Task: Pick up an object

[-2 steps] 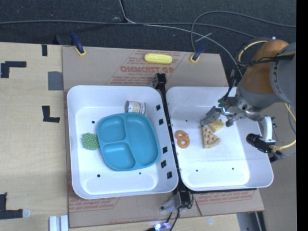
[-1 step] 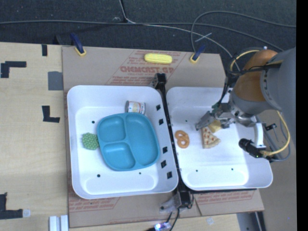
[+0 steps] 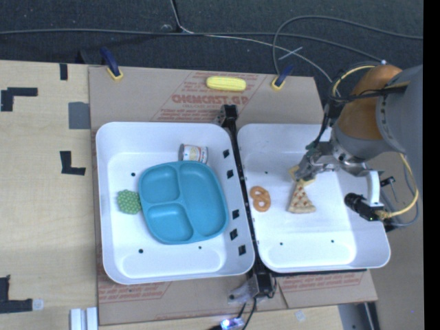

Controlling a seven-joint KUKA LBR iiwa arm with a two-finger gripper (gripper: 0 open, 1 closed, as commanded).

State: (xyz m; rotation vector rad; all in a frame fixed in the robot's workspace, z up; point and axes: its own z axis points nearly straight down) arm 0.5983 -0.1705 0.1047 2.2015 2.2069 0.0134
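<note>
Pizza slice (image 3: 300,201), a toy wedge with a tan crust and spotted topping, lies flat on the floor of the right bin (image 3: 344,253), roughly at the bin's middle. Its pointed end faces the far side, toward the gripper (image 3: 307,168), which hangs just beyond and slightly right of that tip. The gripper is low over the bin floor, close to the slice; whether it touches the tip cannot be judged from this angle. Finger spread cannot be made out, and nothing is visibly lifted.

A pretzel (image 3: 260,198) lies left of the slice, apart from it, near the divider between the bins.

The arm (image 3: 385,115) enters from the right, its orange band (image 3: 364,91) above the wrist, with cables looping around it.

The left bin (image 3: 110,157) holds a blue divided plate (image 3: 183,202) near its centre. A small can (image 3: 193,154) lies on its side just beyond the plate's far edge. A green knobbly object (image 3: 128,201) sits against the plate's left edge.

On the cardboard beyond the bins rests a yellow corn cob (image 3: 225,83).
</note>
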